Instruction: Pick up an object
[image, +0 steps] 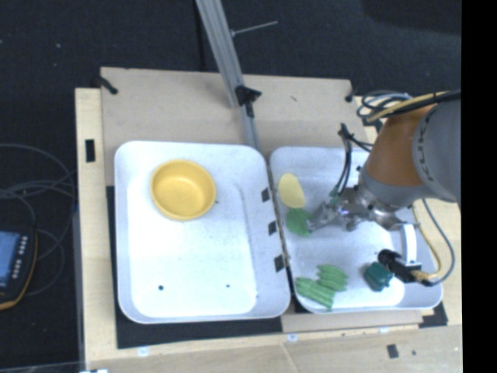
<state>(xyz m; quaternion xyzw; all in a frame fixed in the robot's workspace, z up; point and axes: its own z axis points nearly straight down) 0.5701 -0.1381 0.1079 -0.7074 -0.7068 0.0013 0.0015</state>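
a green round thing is being reached for in the right bin.

the gripper (pixel 320 217) is being held low in the right bin (pixel 353 298), coming in from the right. the green round thing (pixel 298 223) is lying just left of the tips, touching or almost touching. a pale yellow piece (pixel 291 190) is lying just beyond it, on the far side. how wide the gripper is cannot be told from here.
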